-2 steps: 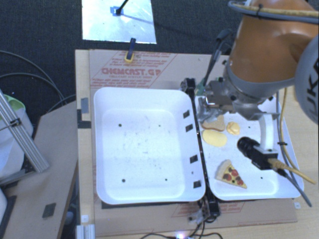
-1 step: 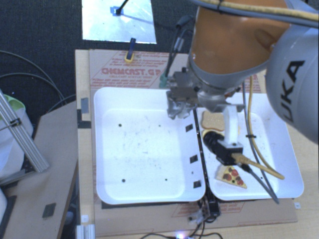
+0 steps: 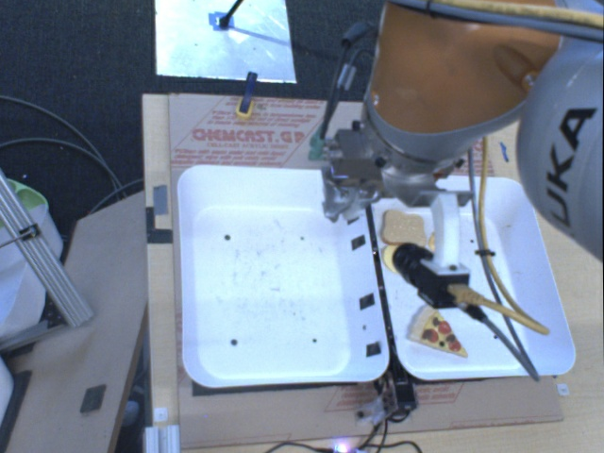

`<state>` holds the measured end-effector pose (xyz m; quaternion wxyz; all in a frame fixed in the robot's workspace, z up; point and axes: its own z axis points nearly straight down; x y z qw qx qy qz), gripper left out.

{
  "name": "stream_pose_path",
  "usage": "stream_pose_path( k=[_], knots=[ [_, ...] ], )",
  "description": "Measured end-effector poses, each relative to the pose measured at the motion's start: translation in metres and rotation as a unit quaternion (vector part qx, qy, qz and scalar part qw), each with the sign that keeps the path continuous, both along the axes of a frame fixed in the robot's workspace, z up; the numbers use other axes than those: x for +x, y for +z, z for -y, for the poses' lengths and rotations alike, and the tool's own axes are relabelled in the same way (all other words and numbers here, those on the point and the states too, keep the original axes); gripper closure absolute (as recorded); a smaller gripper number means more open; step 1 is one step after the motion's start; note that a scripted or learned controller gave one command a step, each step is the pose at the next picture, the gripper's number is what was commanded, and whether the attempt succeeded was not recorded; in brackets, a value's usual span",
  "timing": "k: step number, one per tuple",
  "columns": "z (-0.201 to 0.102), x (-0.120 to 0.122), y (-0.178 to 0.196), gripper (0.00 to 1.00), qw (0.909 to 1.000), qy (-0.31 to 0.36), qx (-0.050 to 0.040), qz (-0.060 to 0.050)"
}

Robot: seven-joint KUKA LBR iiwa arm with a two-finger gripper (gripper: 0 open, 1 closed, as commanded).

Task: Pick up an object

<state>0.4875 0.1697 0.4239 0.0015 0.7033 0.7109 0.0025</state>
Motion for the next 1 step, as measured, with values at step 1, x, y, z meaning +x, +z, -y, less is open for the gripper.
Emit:
stream_pose_path(
  k=[1],
  knots=[
    [-0.0003, 0.0005, 0.0105, 1.00, 1.0000, 0.003, 0.0003, 0.001]
  ],
)
